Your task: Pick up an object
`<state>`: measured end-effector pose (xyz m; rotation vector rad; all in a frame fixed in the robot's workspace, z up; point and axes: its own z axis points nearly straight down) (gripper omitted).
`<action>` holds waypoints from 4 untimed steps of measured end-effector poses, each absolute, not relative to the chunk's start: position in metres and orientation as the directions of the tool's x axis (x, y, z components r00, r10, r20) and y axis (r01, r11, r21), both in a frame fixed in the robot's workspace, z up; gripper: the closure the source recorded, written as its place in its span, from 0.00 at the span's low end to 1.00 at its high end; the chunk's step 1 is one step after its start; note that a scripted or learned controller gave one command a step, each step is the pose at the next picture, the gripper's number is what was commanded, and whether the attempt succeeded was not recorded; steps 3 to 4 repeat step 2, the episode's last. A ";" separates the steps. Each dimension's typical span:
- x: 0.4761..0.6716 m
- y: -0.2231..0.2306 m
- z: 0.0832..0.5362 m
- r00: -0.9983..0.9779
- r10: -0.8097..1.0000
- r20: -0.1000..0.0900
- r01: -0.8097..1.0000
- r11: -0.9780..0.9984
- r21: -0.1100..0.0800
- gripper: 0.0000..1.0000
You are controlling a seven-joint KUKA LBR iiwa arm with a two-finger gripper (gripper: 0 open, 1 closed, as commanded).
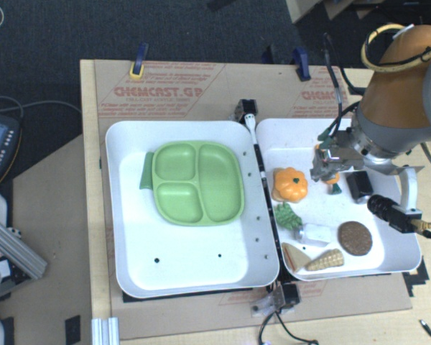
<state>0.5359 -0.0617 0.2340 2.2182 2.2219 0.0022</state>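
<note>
Toy foods crowd the right bin (399, 263): a cone (325, 261) at its near edge, an orange pumpkin (290, 184) by its left wall. Beside the pumpkin, the gripper (327, 165) hangs low, presumably choosing; whether its jaws are open or closed, I cannot tell.

Pincer (329, 169) hovers in right bin (395, 261) beside orange pumpkin (290, 184).

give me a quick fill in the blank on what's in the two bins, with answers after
1. The green divided plate lies in the ____ bin as the camera sees it.
2. The plate has ____ compartments.
3. The orange toy pumpkin lies in the right bin, just ____ the green leafy toy in the image.
4. The gripper hangs over the ____ bin.

Answers: left; three; above; right
</note>
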 end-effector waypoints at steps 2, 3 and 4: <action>0.525 -0.069 0.227 0.001 1.000 0.000 1.000 -0.001 -0.002 1.00; 0.525 -0.069 0.227 0.001 1.000 0.000 1.000 -0.001 -0.002 1.00; 0.525 -0.069 0.227 0.001 1.000 0.000 1.000 -0.001 -0.002 1.00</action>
